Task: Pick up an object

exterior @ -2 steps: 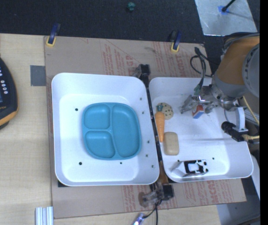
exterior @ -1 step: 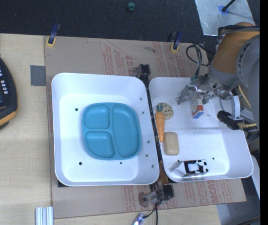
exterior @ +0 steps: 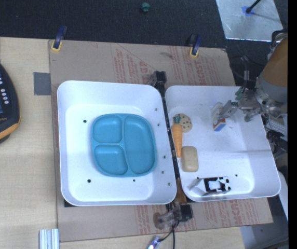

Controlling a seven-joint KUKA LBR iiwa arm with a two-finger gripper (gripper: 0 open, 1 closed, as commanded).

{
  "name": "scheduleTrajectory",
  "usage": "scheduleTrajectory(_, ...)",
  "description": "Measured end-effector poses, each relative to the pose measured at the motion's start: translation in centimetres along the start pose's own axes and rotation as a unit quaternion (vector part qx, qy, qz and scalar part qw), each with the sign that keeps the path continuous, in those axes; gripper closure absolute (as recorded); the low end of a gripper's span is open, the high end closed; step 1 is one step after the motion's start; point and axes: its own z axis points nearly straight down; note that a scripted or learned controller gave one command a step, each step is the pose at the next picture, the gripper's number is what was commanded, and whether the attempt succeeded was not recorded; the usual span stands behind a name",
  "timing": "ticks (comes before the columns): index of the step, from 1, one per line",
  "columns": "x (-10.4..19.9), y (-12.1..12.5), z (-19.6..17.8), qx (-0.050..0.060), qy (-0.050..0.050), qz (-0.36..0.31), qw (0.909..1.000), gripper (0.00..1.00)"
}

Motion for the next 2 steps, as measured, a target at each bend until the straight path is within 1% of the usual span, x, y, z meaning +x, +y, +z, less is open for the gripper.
scheduleTrajectory(1,2.7,4.1,4.6,0.000,0.000,-0.001,1.0000,0.00)
scheduleTrajectory(2,-0.9,0.8,4.5,0.000,0.000,0.000,1.0000,0.00)
